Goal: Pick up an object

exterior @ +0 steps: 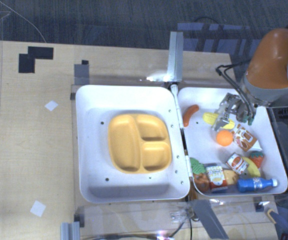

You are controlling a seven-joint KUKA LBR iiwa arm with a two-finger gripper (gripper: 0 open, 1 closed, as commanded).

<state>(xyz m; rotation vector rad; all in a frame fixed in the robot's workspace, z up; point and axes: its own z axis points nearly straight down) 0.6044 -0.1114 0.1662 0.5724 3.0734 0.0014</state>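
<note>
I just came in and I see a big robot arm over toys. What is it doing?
The robot arm is reaching into the right bin, which is full of toy food. Its gripper hangs just above a yellow toy and an orange ball, near the bin's middle. It isn't holding anything yet. A blue bottle lies along the near edge. The left bin holds a yellow divided tray.
</note>
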